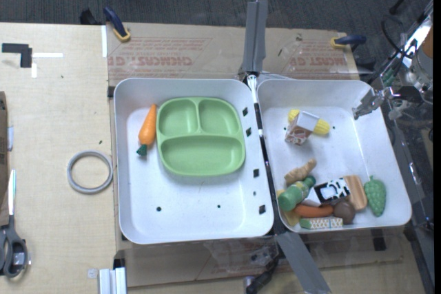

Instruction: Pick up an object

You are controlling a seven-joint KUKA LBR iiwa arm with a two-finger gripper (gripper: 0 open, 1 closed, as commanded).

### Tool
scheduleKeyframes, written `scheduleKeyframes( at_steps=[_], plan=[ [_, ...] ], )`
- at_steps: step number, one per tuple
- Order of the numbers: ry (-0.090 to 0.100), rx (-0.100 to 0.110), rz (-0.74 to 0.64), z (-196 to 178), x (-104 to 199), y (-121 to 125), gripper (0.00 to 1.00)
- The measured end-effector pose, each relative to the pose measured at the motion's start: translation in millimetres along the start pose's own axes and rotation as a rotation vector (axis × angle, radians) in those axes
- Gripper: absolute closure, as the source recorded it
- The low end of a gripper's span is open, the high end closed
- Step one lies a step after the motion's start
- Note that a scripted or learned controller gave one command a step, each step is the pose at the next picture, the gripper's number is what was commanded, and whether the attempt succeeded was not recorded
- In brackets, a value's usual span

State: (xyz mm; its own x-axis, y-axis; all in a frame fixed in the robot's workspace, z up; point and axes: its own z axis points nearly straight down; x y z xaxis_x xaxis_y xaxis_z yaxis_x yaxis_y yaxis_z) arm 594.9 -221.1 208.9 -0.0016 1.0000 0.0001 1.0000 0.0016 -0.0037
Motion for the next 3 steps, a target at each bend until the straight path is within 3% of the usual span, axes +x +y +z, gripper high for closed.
scheduleKeyframes(
  at_steps=[1,2,3],
  plan=[
    [-0.001,0.0,-0.038,83.9,50.3,34.6,0.0],
    [0.0,-0.001,-0.253,118.4,110.8,41.5,0.0],
    [-0.001,0.0,-0.253,110.4,110.0,41.8,1.0]
  ],
)
